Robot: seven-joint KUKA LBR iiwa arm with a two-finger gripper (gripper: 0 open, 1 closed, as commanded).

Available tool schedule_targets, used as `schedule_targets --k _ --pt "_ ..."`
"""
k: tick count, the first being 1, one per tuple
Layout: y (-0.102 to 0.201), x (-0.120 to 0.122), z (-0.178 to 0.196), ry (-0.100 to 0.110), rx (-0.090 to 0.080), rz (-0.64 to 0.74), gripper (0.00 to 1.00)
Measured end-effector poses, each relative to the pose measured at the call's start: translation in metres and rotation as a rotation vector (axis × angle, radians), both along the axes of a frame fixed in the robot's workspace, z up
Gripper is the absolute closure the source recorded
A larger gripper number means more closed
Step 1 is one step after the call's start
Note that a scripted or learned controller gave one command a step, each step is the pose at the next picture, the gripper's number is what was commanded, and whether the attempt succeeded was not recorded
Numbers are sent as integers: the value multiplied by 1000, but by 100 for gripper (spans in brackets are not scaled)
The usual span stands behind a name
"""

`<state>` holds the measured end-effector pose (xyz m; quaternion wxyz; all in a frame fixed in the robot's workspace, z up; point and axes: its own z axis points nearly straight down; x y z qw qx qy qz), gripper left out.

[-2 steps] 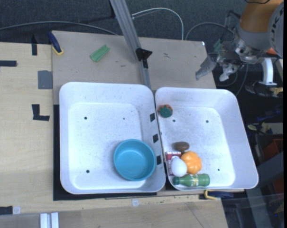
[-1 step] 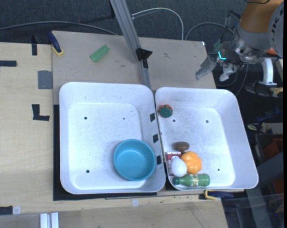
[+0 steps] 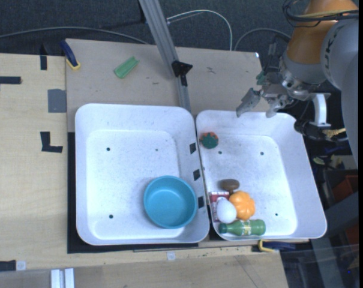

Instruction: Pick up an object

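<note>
While the gripper [image 3: 258, 108] hung with jaws wide and empty, the nearest object, a small green-and-red ball [image 3: 209, 140], lay toward eight o'clock, well apart.

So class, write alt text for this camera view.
A robot gripper, fingers spread and holding nothing, hovers above the right bin's far rim. That bin holds a green bottle, orange and egg; the left bin a blue bowl.

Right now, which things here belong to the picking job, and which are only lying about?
For the job:
- gripper
- green bottle
- orange fruit
- white egg
- brown piece
- small green-and-red toy
- blue bowl

Lying about:
- green block on the bench
- blue-and-yellow clamp
</note>
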<state>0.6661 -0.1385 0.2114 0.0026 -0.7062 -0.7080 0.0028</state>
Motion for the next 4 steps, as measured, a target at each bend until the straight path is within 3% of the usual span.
schedule_targets --k 2,3,4 --pt "7 0 -119 -1 0 1 0" --pt "8 1 -105 -6 -1 2 100" --pt "11 9 -44 -13 0 0 100"
